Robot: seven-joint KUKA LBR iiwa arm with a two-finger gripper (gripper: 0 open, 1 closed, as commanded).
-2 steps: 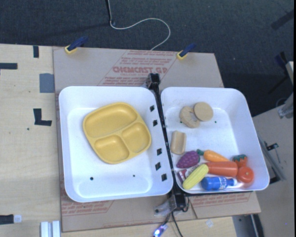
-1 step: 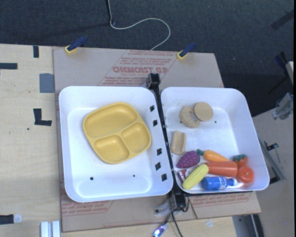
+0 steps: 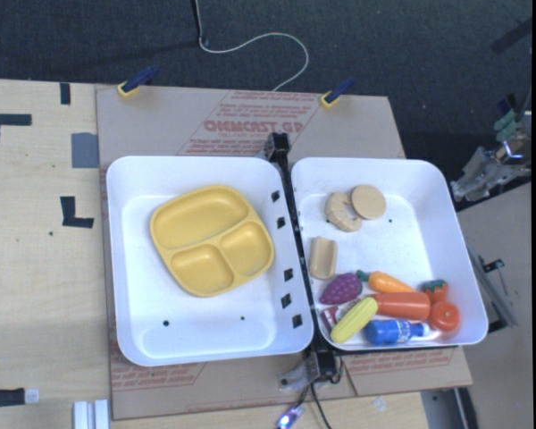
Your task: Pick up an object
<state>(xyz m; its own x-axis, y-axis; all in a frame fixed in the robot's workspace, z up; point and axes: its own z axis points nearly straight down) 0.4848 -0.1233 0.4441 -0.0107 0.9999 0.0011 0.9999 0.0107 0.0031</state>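
Jaws state cannot be told, blue bottle (image 3: 395,332) partly hidden beneath corn (image 3: 354,319)

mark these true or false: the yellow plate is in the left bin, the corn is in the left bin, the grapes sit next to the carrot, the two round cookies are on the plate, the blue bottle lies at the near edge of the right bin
1. The yellow divided plate lies in the left bin. True.
2. The corn is in the left bin. False: it lies in the right bin, beside the divider.
3. The purple grapes sit next to the carrot. True.
4. The two round cookies are on the plate. False: they lie on the right bin's floor, toward its far side.
5. The blue bottle lies at the near edge of the right bin. True.
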